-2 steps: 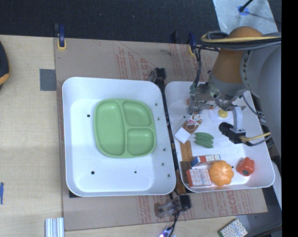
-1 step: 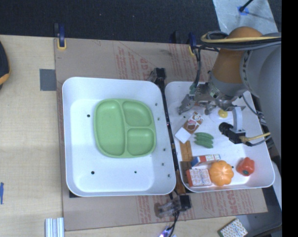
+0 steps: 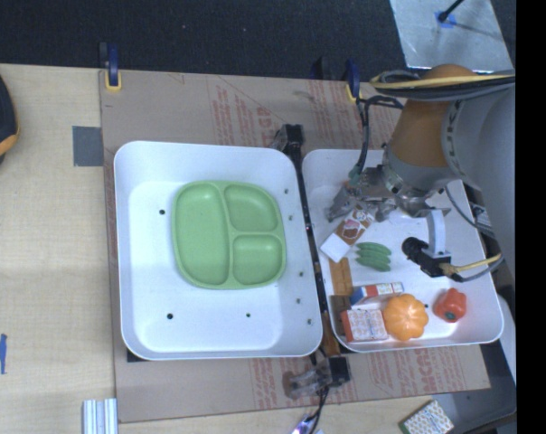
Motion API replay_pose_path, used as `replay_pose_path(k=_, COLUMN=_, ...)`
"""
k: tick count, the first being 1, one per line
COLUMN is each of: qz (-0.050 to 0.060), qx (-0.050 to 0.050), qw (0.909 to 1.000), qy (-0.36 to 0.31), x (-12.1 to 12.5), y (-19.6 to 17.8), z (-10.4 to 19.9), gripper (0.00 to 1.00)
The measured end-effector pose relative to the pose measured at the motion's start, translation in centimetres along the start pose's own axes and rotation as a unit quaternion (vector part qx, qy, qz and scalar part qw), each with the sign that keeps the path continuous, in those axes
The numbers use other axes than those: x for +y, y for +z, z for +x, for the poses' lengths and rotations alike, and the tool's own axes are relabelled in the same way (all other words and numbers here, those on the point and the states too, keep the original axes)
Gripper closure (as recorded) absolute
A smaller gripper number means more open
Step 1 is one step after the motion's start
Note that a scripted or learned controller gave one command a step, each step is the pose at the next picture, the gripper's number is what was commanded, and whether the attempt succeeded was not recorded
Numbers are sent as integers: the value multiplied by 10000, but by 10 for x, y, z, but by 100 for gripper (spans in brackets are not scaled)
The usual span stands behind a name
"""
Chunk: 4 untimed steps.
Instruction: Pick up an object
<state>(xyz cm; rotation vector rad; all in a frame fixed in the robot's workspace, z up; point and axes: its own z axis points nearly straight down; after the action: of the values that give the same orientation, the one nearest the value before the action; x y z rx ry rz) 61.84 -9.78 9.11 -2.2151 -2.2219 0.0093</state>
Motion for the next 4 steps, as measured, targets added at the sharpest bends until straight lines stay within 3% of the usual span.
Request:
replay_pose_path(k=1, qz=-4, qx=2, qw=10000, qy=-2, x=-14, y=-1, z=-5, gripper=0)
replay_pose_path(k=2, qz=-47, qx=-1, qw=10000, qy=-20, x=36, y=-2, z=-17, gripper=0)
replay_pose_path(k=3, qz=7, qx=7, qw=10000, qy=3, x=-20, y=0, z=-6, gripper=0)
replay_pose_path(k=4, qz=-44, qx=5, qw=10000, qy=-15, x=29, y=-2, z=5, gripper=0)
